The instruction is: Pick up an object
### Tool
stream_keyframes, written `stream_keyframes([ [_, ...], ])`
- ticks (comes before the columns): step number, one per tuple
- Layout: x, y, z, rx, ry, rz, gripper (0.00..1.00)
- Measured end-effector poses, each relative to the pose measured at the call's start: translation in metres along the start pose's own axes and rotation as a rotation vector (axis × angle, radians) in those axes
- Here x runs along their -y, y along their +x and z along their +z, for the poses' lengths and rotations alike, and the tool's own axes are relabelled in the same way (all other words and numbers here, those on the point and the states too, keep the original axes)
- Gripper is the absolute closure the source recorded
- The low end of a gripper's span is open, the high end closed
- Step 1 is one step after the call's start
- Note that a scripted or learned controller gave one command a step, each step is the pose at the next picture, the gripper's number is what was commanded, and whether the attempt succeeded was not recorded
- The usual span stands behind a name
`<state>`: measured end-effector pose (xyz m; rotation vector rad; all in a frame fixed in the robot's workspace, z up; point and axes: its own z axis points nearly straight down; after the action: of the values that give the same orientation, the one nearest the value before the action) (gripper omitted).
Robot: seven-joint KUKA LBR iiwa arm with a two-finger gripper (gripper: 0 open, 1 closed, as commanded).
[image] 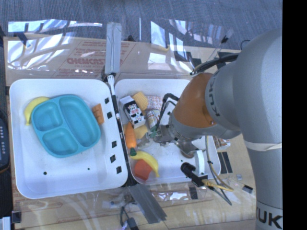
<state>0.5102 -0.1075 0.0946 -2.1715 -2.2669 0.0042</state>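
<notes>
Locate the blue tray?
The blue tray lies in the left bin, toward its upper middle, tilted. A yellow banana peeks out at its upper left edge, and a small orange block sits at its right.

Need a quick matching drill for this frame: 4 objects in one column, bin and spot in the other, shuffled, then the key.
Objects:
1. blue divided plate
2. carrot
3. small banana
4. orange block

Places:
A. right bin, near front edge
B. left bin, centre
C. left bin, by its right wall
D. right bin, along its left wall

Pairs: 1-B, 2-D, 3-A, 4-C
</notes>
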Motion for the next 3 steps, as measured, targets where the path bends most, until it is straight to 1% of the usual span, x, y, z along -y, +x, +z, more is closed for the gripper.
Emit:
stream_keyframes([
  [1, 0.0341, 0.0023, 0.0039, -0.002, 0.0, -0.007, 0.0],
  [2, 0.0331, 0.0018, -0.0058, -0.001, 0.0, -0.011, 1.0],
  [3, 0.0331, 0.0019, -0.0057, -0.001, 0.0, -0.011, 0.0],
])
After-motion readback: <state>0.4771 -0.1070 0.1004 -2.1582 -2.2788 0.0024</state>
